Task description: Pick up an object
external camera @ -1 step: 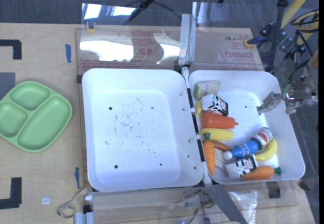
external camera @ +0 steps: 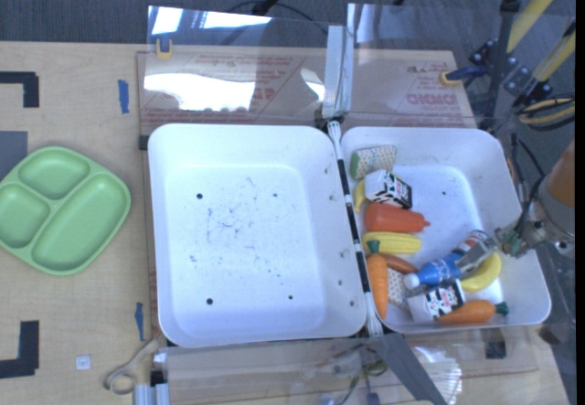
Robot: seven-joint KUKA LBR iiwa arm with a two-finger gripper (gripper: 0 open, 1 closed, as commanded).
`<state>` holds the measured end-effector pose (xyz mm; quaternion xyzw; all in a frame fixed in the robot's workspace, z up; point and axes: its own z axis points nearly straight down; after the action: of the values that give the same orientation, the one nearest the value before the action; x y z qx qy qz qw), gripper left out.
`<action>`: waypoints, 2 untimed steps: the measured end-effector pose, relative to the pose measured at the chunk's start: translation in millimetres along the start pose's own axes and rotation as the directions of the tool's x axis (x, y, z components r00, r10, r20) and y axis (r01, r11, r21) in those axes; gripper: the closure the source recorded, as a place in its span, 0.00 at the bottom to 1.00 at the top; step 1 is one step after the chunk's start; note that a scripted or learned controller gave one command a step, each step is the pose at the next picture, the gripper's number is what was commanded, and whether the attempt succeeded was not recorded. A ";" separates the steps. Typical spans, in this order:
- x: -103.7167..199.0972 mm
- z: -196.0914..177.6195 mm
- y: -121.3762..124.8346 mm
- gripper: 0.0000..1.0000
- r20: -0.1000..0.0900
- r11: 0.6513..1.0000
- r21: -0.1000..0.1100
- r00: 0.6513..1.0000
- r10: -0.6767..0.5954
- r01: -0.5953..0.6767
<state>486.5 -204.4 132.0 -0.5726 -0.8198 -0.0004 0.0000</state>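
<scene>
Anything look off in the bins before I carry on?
Nothing looks spilled or broken. The toys are all crowded along the left and front sides of the right bin, with a blue bottle lying tipped over a banana. The left bin holds only scuff marks.

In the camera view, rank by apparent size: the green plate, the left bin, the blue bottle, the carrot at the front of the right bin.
1. Left bin
2. Green plate
3. Blue bottle and carrot: they look alike in size, so unranked.
</scene>
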 end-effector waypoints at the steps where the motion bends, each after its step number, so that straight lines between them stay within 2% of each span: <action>1: -0.7 -10.1 0.9 1.00 0.002 1.000 -0.004 1.000 0.002 -0.001; 2: 59.7 -79.2 63.2 1.00 0.002 0.995 -0.002 0.995 -0.096 0.096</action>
<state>525.2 -126.6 211.3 -0.5324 -0.8465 -0.0007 -0.0012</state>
